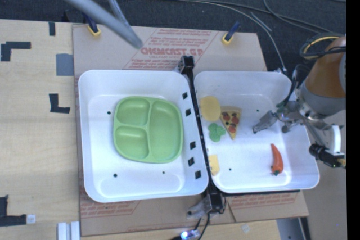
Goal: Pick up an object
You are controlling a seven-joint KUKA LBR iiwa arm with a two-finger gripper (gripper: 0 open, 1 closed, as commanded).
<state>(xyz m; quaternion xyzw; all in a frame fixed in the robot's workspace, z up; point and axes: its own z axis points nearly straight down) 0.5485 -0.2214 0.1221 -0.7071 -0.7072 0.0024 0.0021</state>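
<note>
Tool (pixel 260 125) hangs over open floor in right bin (pixel 253 80), finger spread unclear.

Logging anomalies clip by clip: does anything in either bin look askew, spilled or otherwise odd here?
Little stands out. The green divided plate lies flat in the left bin. In the right bin, a small yellow block sits tight against the dividing wall, apart from the pizza slice cluster. The orange pepper lies alone. Nothing looks spilled or damaged.

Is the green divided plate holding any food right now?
Empty. The green plate lies flat in the left bin, its three compartments showing bare green.
</note>
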